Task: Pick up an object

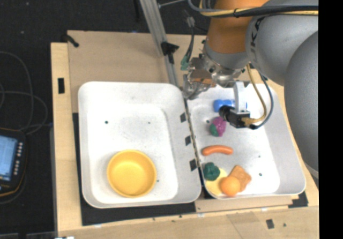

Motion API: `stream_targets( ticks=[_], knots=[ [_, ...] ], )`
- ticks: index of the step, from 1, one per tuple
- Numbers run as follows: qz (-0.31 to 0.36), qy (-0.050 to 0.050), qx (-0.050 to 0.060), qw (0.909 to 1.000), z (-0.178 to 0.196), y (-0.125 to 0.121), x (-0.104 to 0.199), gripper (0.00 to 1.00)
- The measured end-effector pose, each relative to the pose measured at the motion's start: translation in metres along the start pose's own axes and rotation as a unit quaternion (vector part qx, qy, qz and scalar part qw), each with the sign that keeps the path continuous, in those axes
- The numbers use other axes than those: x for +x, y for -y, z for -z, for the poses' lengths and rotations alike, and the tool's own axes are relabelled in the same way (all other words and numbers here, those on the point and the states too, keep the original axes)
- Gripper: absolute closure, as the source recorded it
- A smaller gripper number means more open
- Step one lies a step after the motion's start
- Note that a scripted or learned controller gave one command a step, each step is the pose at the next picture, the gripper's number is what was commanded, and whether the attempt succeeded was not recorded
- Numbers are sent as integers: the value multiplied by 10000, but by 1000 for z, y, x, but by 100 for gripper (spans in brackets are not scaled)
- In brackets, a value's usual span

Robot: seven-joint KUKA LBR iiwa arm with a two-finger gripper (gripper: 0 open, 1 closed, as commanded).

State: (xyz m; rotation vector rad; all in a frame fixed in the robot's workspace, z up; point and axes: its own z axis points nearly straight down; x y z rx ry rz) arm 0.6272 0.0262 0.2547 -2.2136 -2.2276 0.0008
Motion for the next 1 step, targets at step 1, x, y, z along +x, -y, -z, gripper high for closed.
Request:
stream_targets(
  ticks=[1],
  knots=[
    [2,-2,4,10000,-16,2,56,100]
  ],
)
